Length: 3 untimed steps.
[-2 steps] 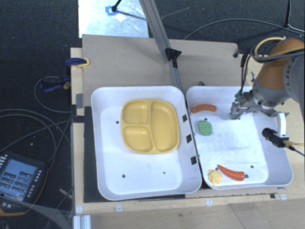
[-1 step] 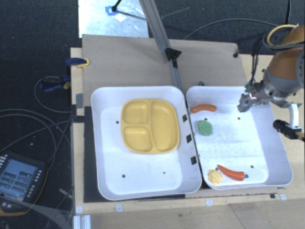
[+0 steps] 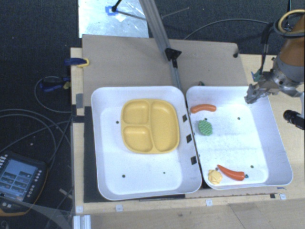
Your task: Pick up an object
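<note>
Lower right of frame: yellow toy (image 3: 215, 177) and red chili (image 3: 232, 173) lying just beside each other at near edge of right bin (image 3: 274, 142). Mid-frame: yellow divided plate (image 3: 149, 126) sitting in left bin (image 3: 107, 142); green knobbly ball (image 3: 205, 127) resting right of divider, orange sausage (image 3: 203, 109) lying just above it. Upper right: hand (image 3: 252, 96) hovering over right bin's far corner, well apart from all items, nothing showing in grip; opening state — cannot tell.
</note>
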Motion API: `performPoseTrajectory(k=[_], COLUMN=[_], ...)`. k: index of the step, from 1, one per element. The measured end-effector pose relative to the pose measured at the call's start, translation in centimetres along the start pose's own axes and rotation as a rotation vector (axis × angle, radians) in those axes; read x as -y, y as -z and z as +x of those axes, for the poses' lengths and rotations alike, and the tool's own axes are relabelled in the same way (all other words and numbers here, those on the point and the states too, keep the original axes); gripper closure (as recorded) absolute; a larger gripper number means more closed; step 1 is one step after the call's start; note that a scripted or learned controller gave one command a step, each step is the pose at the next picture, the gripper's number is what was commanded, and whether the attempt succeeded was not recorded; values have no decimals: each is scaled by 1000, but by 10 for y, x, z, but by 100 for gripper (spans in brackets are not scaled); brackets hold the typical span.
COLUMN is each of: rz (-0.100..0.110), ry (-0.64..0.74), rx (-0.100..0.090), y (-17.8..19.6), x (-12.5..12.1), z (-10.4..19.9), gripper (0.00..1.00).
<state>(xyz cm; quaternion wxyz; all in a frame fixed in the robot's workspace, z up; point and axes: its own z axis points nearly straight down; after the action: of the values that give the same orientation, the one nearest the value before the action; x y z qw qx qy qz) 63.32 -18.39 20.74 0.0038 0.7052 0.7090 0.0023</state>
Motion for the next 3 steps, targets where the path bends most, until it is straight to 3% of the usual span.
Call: performPoseTrajectory(k=[3], rz=[7], ry=[6], rx=[-5], y=[34], x=[34], z=[149], gripper=[100])
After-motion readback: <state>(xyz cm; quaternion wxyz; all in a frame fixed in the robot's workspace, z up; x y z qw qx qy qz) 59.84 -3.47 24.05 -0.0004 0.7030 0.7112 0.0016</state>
